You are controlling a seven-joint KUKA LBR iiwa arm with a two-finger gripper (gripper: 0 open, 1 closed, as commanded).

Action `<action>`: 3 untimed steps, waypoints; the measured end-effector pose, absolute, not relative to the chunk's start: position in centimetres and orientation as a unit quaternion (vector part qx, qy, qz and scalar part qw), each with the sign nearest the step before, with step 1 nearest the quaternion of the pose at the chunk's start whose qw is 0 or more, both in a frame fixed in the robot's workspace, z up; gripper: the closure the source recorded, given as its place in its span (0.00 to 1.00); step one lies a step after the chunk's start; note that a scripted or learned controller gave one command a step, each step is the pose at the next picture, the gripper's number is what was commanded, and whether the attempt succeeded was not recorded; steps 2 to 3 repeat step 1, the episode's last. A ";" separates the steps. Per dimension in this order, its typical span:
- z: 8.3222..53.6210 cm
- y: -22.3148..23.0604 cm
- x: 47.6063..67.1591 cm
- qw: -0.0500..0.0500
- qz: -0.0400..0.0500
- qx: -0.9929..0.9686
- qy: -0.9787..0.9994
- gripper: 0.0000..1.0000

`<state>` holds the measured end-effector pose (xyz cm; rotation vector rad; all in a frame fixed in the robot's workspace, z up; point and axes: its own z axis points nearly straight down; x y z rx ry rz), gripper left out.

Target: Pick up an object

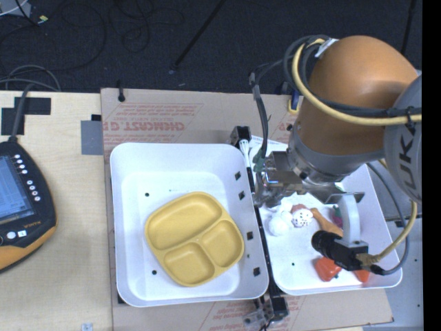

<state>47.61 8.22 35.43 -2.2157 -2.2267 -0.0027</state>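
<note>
Objects lie as a small cluster in the right bin (298,262), near the middle of its floor and toward the wall it shares with the left bin (122,185). Closest to that wall is a white lump (278,223). Just beside it, on the side away from the wall, sits a white ball with dark spots (300,218), and a small red piece (298,207) touches the ball's far edge. An orange stick (321,218) lies tilted just beyond the ball. Near the bin's front edge, toward its right corner, rests an orange-red piece (327,269), with a smaller orange bit (362,276) close to the corner itself.

The gripper (274,185) hangs over the far half of the right bin, hard against the shared wall, under the arm's (355,92) big orange and grey wrist. The white lump is the nearest object, just in front of the gripper on the same side of the bin; the spotted ball and red piece are near it, a little toward the bin's middle. The orange-red piece and the orange bit are well apart from it. Nothing is seen held. Whether the gripper is spread or pressed together cannot be told, since the wrist covers it from above.

In the left bin a yellow plate (193,238) with three compartments lies flat, turned at a slant, nearer the front edge than the far one. Both bins sit on a cardboard sheet (172,116) on the bench (69,267). A pendant (17,198) rests at the bench's left edge.
</note>
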 end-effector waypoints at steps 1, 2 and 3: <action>42.4 2.9 47.6 -0.002 -0.001 -0.708 -0.706 1.00; 42.4 2.9 47.6 -0.002 -0.001 -0.708 -0.706 1.00; 42.4 2.9 47.6 -0.002 -0.001 -0.708 -0.706 1.00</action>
